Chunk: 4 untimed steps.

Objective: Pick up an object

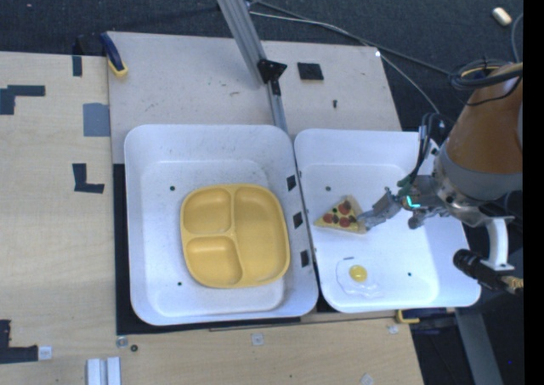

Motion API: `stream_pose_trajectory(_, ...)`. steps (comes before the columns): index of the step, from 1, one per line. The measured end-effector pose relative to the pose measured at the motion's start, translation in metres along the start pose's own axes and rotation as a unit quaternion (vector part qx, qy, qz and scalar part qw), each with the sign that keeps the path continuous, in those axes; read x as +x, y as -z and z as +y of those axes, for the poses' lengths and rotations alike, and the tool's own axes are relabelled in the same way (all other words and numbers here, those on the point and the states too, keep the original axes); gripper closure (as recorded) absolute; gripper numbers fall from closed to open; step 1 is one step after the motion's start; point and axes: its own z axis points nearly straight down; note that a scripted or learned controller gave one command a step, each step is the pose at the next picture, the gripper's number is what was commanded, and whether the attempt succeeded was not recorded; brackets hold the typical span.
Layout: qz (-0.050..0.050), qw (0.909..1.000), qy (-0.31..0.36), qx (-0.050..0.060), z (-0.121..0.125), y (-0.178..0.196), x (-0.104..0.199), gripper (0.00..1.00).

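i see the toy pizza slice [341,215] lying flat in the right bin [374,150], with the gripper [374,217] at its crust edge; whether it is apart or clamped, i can't tell. the slice looks light, stiff and thin, so i'd pinch across its sides.

One fixed camera looks down at a slant from above my bench [212,86], far enough back to take in both white bins [153,154]; my arm [484,145] enters from its right.
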Motion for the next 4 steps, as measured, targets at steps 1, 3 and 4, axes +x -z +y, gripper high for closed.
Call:
stream_pose_trajectory(1, 0.000, 1.0000, 0.000, -0.001, 0.000, 0.000, 0.000, 0.00)
stream_pose_trajectory(3, 0.000, 1.0000, -0.001, 0.002, 0.001, -0.092, 0.005, 0.00)
stream_pose_trajectory(4, -0.001, 1.0000, -0.001, -0.002, 0.002, -0.132, 0.005, 0.00)
